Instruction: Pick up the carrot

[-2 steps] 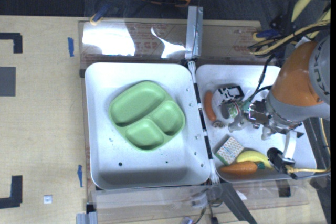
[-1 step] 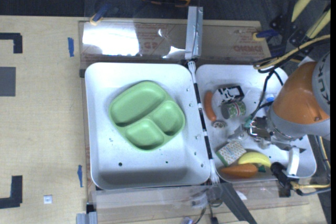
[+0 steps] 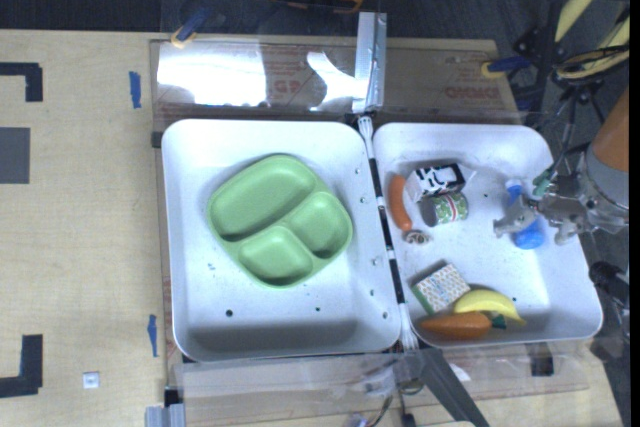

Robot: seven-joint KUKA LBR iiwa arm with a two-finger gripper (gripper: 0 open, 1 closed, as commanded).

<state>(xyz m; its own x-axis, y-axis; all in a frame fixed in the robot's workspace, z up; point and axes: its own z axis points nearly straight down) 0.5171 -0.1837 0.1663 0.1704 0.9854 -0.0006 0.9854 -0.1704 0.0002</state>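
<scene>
Carrot (image 3: 456, 324) lies well apart from hovering hand (image 3: 528, 220).

Grey arm (image 3: 612, 177) w/ orange band; metal hand (image 3: 543, 210), blue bits.

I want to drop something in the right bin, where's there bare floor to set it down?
Bare floor lies mid-bin, between the can, the end effector and the banana, and along the far wall of the right bin. The near-left corner is crowded: patterned box, banana and carrot packed together.
</scene>
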